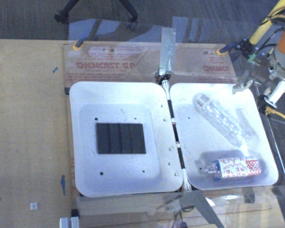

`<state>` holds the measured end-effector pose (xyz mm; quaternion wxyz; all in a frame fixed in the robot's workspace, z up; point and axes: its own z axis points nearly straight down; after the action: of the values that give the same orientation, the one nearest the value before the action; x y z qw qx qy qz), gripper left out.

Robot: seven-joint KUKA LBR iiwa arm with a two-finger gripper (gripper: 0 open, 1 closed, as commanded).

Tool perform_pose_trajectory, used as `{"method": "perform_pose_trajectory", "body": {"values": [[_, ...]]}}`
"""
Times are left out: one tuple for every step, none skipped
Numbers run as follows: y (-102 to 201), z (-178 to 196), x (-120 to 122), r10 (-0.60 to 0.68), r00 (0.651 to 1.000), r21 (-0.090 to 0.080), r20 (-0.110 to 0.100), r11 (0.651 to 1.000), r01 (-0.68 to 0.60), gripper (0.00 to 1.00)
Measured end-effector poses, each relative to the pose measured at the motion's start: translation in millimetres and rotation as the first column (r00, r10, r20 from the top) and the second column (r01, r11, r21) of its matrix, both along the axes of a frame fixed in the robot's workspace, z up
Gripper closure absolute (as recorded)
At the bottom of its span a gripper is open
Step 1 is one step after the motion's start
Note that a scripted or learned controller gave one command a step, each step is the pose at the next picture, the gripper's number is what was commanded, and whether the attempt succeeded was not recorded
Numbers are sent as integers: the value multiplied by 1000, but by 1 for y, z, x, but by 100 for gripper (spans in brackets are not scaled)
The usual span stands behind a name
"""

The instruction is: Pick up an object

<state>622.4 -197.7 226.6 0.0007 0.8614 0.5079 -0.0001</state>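
Note:
A black ribbed rectangular pad (120,138) lies flat in the middle of the left bin (85,99). In the right bin (185,99), a clear plastic bottle (222,118) lies on a diagonal, cap toward the far left. A bottle with a red and white patterned label (233,168) lies on its side near the front edge. My gripper (262,83) hangs over the right bin's far right corner, above and to the right of the clear bottle, touching none of the objects. Nothing shows in its grasp.
A clear plastic sheet with red lettering (107,64) lies behind the bins. Yellow cables (263,25) run along the arm at the top right. A tripod's legs (97,1) stand on the floor beyond the bench. Bare bench spreads to the left.

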Motion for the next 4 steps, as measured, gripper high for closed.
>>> {"method": "perform_pose_trajectory", "body": {"values": [[69, -95, 11, -70, 998, 1, -1, 998, 70, 0], [6, -63, -17, -303, 953, 0, -1, 953, 303, 0], [63, -46, -97, -622, 783, 1, -7, 783, 622, 0], [68, -138, -113, -404, 915, 6, 11, 915, 404, 0]]}}
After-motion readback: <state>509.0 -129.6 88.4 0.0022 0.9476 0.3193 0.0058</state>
